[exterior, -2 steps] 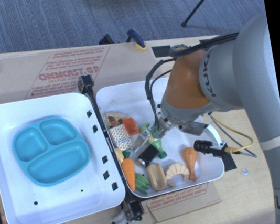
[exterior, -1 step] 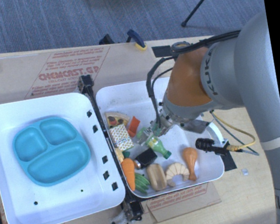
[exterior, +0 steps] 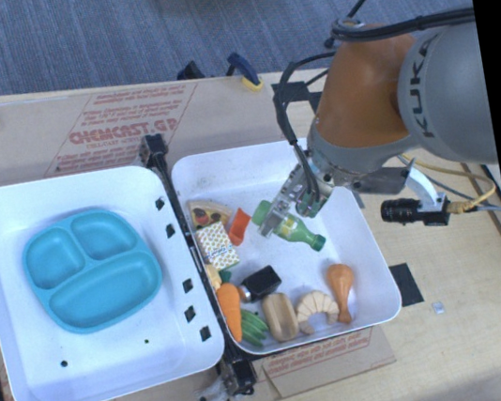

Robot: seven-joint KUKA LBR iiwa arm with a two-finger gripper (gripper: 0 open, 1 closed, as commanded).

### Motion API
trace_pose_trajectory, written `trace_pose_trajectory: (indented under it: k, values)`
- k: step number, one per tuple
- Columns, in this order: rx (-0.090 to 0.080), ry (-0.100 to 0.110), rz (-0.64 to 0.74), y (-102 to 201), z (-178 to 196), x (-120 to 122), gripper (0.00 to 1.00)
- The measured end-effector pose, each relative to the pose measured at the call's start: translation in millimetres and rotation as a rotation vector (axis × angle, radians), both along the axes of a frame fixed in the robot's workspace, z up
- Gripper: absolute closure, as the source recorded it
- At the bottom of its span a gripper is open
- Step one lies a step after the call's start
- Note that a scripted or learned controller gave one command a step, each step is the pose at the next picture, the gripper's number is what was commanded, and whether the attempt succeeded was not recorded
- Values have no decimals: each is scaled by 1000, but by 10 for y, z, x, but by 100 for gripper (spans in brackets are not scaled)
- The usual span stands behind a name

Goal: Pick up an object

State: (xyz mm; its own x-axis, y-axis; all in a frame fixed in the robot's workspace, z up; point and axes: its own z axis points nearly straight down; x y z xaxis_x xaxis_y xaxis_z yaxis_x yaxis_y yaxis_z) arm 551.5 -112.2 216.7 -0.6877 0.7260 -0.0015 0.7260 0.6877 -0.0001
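My gripper [exterior: 290,209] hangs low over the middle of the right bin [exterior: 353,216], coming in from the right under the orange wrist band. Right under its tip lies a green bottle [exterior: 302,233], on its side, pointing toward the lower right. The bottle's upper end touches or sits just below the gripper's tip; the view does not settle whether it is gripped. An orange-and-green piece [exterior: 250,220] lies just left of the gripper.
The right bin also holds a pizza slice [exterior: 208,215], a cracker [exterior: 215,245], a carrot [exterior: 231,308], a black block [exterior: 261,282], a bread roll [exterior: 279,316], a croissant [exterior: 317,305] and a drumstick [exterior: 342,286]. A blue divided plate [exterior: 90,267] lies in the left bin [exterior: 32,374].
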Motion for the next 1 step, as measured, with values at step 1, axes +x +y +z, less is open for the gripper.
trace_pose_trajectory:
  k: [1]
  values:
    - [1,5,-275,285,68,-255,100]
